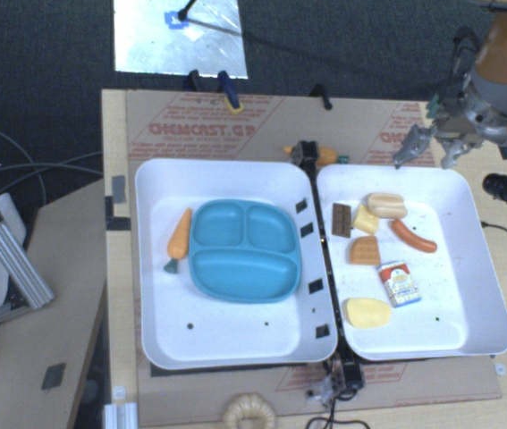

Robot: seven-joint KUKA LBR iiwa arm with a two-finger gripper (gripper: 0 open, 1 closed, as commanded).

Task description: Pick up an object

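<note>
The right bin (481, 266) holds small food toys: a bread roll (385, 205), a red sausage (413, 236), a brown chocolate bar (341, 219), a yellow cheese piece (366, 221), an orange-brown toast piece (365, 251), a red and white carton (400, 284) and a pale yellow chip (367, 312). They lie close together, some touching. The gripper (430, 149) hangs above the bin's far edge with its fingers spread apart and nothing between them. The left bin (159, 266) holds a blue divided plate (244, 249) and, just beside it, a carrot (179, 235).
</note>
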